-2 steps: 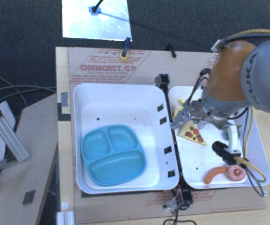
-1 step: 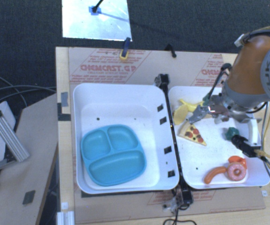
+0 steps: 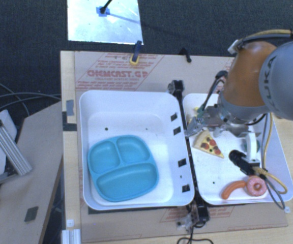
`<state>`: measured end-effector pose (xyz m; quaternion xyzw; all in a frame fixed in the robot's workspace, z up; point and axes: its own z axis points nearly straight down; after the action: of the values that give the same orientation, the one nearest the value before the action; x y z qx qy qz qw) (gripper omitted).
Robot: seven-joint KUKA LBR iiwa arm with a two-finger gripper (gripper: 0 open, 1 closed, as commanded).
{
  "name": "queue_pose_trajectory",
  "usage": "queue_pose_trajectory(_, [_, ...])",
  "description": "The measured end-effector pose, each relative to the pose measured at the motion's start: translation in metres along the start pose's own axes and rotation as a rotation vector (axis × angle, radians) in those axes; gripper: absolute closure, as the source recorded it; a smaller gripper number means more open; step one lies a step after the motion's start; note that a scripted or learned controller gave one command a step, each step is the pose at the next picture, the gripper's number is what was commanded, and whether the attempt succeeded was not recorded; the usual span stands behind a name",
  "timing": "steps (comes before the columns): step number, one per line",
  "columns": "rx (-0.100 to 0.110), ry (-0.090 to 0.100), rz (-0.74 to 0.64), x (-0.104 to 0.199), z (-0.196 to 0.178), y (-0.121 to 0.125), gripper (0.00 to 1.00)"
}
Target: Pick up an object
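The right bin [image 3: 284, 174] holds a toy pizza slice [image 3: 209, 145] near its middle left. An orange sausage [image 3: 232, 190] and a pink donut [image 3: 257, 186] lie side by side at its front. My gripper [image 3: 194, 129] hangs low at the left wall of that bin, just left of and above the pizza slice's tip. The grey arm with its orange band [image 3: 248, 75] covers the back of the bin. A small green thing [image 3: 254, 144] peeks out beside the wrist, mostly hidden.
The left bin [image 3: 121, 105] holds a blue divided plate [image 3: 122, 168] at its front left. A black divider strip [image 3: 183, 141] runs between the two bins. Cardboard [image 3: 116, 72] lies under the bins, and a shiny sheet [image 3: 103, 14] lies beyond the bench.
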<state>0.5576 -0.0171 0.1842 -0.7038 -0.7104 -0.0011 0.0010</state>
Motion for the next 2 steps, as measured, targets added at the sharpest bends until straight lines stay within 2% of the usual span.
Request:
queue_pose_trajectory(1, [-0.003,-0.004,0.01,-0.033,0.0,0.007,0.0])
queue_pose_trajectory(2, [-0.012,-0.002,0.0,-0.001,-0.002,0.115,0.0])
